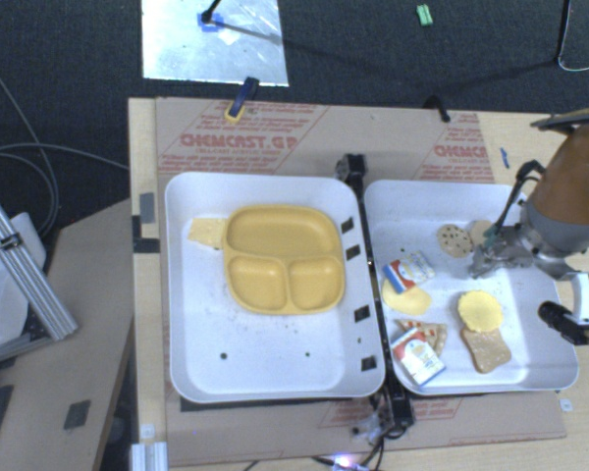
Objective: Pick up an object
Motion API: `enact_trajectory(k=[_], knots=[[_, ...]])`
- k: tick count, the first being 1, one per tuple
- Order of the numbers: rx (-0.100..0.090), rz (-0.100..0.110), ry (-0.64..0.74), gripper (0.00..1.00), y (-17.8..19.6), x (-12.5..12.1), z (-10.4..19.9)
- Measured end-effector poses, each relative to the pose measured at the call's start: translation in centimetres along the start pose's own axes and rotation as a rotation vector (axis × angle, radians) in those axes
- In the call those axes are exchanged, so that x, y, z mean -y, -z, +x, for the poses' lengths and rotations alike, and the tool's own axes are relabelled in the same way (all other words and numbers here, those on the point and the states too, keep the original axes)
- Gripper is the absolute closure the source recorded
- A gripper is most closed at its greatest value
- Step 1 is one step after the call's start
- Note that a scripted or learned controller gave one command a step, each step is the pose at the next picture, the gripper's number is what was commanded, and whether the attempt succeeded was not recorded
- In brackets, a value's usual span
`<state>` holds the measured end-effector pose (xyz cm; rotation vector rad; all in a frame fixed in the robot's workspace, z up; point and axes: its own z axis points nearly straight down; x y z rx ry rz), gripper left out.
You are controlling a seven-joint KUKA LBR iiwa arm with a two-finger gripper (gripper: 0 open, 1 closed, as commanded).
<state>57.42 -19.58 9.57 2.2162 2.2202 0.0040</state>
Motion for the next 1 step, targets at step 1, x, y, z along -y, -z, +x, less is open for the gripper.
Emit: enact_trajectory(k=[1], knots=[[0.000,0.000,0.000,0.00,-0.04,0.01,0.01]])
